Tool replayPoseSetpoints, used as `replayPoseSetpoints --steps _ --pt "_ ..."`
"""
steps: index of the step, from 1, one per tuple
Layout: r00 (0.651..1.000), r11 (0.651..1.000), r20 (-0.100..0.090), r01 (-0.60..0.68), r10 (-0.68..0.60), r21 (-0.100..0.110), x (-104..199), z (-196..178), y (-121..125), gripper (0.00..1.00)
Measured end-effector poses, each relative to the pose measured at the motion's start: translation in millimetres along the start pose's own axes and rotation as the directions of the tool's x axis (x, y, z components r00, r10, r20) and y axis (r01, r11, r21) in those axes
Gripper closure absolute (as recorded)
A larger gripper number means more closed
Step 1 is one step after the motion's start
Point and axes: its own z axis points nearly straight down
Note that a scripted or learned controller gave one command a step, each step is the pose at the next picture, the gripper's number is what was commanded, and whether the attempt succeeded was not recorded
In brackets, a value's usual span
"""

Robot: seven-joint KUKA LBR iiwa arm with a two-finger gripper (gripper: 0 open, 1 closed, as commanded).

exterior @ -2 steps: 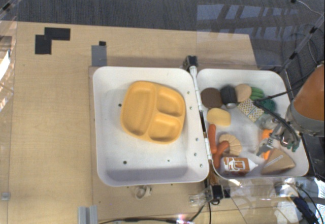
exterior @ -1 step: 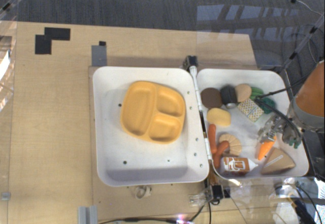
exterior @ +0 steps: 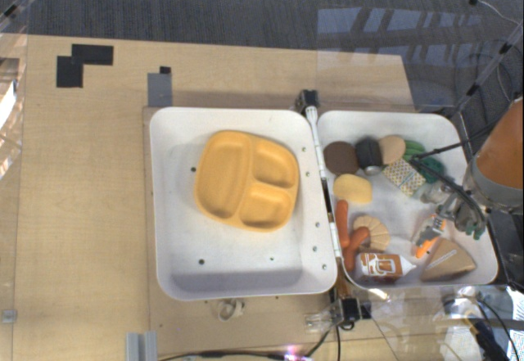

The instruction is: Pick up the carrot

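Observation:
The carrot [exterior: 422, 247] lies in the right bin [exterior: 409, 118] near its front right corner. I see a small orange end of it, and a bit of green [exterior: 472, 225] shows to the right. The gripper [exterior: 440, 218] hangs right over the carrot's middle and hides that part. The arm's orange band [exterior: 499, 156] comes in from the right edge. From this slanted view I cannot make out whether the carrot is between the gripper's tips.
The right bin also holds a tan wedge [exterior: 449, 263], a brown-labelled packet [exterior: 381, 266], a long red-orange piece [exterior: 342, 218], a yellow lump [exterior: 353, 188], a brown round [exterior: 341, 158] and other toys. A yellow divided plate [exterior: 246, 179] sits in the left bin [exterior: 176, 269].

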Motion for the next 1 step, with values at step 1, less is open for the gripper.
replayPoseSetpoints --steps 1 --pt "0.995 0.995 -0.007 -0.101 0.101 0.004 30.8 12.2 16.2 0.0"
